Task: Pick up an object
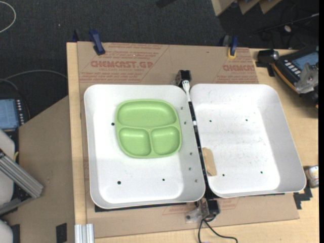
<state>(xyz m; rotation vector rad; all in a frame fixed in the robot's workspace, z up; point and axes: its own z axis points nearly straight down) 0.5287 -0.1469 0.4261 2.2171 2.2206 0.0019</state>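
Nothing is grasped yet: the green divided plate (148,128) lies flat in the left bin (101,176), so the arm must reach it, gripper state untellable.

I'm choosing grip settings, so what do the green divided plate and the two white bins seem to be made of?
The green divided plate looks like moulded plastic with a smooth matte finish: even colour, rounded compartment ridges, soft sheen. The left bin and right bin look like thin formed plastic or coated sheet, smooth and slightly glossy with rounded rims; which one is unclear.
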